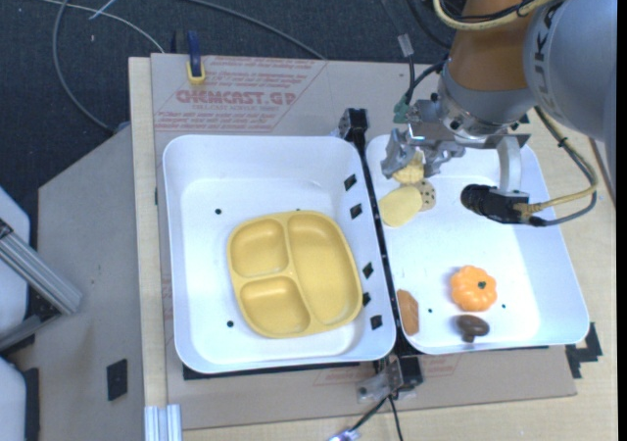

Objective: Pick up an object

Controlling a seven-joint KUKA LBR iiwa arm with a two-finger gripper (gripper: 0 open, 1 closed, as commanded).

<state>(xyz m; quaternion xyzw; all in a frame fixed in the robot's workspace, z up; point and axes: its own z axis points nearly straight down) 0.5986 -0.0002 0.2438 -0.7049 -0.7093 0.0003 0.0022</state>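
We see the end effector [409, 157] low in the right bin [549, 263], pinching a pale yellow piece [409, 172] between its fingers. Just below the end effector lie a pale lemon [399, 206] and a small die [427, 196].

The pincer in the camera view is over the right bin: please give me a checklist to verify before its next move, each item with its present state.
1. Pincer is over the right bin, near its left wall: ok.
2. An object lies at the pincer: ok, a pale yellow piece is just below it.
3. Something is gripped between the fingers: cannot tell; a small yellowish bit at the tips is unclear.
4. Other objects are apart from the pincer: ok, the orange pumpkin, brown piece and dark piece lie near the front.
5. Yellow divided tray lies in the left bin, out of the way: ok.
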